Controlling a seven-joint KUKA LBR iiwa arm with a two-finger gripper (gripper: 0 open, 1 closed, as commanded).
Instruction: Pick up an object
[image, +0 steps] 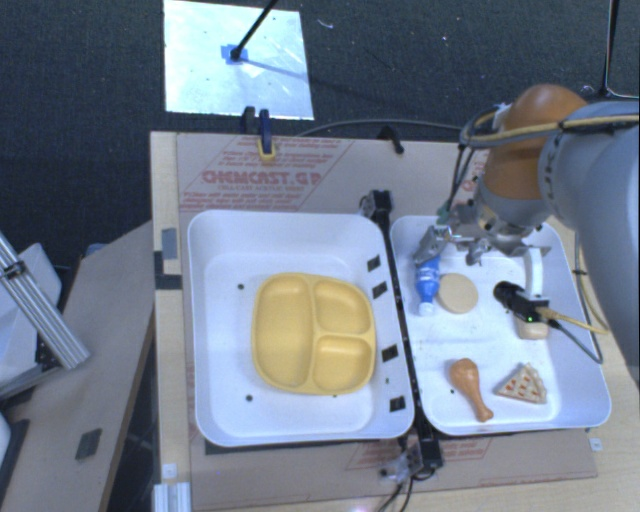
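Observation:
My gripper (455, 250) hangs low over the back of the right bin (590, 385), and its metal fingers (432, 243) point left. Just below them stands a small blue and white bottle (428, 284), close to the bin's left wall. A round tan cookie (459, 293) lies right of the bottle. Toward the front of the bin lie a brown chicken drumstick (470, 386) and a triangular pizza slice (523, 385). I see nothing held between the fingers.
The left bin (215, 300) holds a yellow divided plate (312, 333). A black ridge with clips (388, 300) separates the two bins. The grey arm with its orange band (530, 140) fills the upper right.

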